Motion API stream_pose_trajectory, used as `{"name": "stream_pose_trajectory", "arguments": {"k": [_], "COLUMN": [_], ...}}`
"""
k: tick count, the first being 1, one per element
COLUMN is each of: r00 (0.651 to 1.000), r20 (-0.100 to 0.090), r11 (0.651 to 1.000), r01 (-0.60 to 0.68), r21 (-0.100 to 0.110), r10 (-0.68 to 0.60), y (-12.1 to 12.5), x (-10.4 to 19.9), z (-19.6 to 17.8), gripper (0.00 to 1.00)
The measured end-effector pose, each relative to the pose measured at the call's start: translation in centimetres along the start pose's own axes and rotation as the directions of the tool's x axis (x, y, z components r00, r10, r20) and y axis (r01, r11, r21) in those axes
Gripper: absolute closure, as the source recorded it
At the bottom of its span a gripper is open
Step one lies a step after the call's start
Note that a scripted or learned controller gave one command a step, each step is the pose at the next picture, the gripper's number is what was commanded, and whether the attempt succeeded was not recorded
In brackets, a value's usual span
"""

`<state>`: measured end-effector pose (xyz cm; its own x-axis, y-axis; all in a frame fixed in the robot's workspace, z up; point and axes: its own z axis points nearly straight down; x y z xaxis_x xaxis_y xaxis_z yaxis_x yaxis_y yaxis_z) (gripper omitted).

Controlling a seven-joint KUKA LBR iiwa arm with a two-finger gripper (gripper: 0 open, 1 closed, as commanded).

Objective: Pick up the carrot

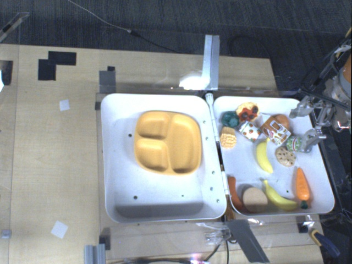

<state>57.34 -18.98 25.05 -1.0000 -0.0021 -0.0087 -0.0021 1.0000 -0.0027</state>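
Toward the lower right of the frame, inside the right white bin [328,198], a small orange plastic toy carrot [302,185]: probably light, stiff, slippery, best pinched mid-body; above it, the two-finger gripper [314,126], seemingly spread and holding nothing.

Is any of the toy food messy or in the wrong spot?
Nothing looks spilled or broken. The toy food is just jumbled together in the right bin, with the carrot lying near its right wall beside a banana. The yellow tray sits a little crooked in the left bin. The hand hovers at the right bin's upper right edge.
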Motion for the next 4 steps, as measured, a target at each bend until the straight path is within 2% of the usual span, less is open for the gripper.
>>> {"name": "stream_pose_trajectory", "arguments": {"k": [1, 2, 3, 4], "r00": [0.998, 1.0, 1.0, 0.953], "r20": [-0.013, 0.008, 0.015, 0.012], "r11": [0.998, 1.0, 1.0, 0.953], "r01": [0.069, 0.015, 0.021, 0.303], "r21": [-0.006, 0.002, 0.004, 0.005], "r10": [-0.069, -0.015, -0.021, -0.303], "y": [-1.5, -1.5, -1.4, -1.5], "x": [3.7, 6.3, 5.9, 7.5], "z": [13.1, 16.0, 14.7, 15.9], "gripper": [0.0, 0.0, 1.0, 1.0]}}
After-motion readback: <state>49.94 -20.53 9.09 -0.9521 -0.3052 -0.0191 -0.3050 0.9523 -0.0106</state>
